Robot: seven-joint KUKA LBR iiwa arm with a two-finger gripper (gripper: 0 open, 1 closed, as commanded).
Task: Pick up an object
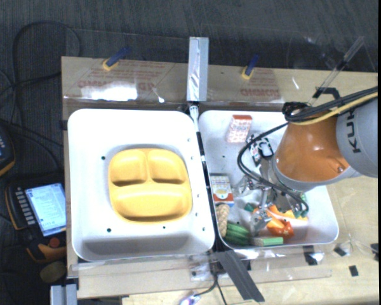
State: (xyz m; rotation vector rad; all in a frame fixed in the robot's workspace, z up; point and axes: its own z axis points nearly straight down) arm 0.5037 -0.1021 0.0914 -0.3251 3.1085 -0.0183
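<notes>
Looking down on the bench, you are seeing two white bins side by side. The left bin (82,170) is holding a yellow tray (150,183) with three compartments, lying flat at the centre of the frame's left half. The right bin (324,227) is holding the clutter: a red-and-white box (239,129) near its upper edge, a small carton (220,187) against its left wall, a green piece (236,232) and a second green piece (268,241) along the lower edge, and an orange piece (280,213) beside them.

The arm (311,151) is reaching in from the right of the frame, its orange band hanging over the middle of the right bin. The gripper (264,203) is hovering low among the items at the bin's lower centre, just beside the orange piece. You cannot tell from here whether it is spread or pressed together, or whether anything is sitting between its tips; cables and the wrist are covering that spot.
</notes>
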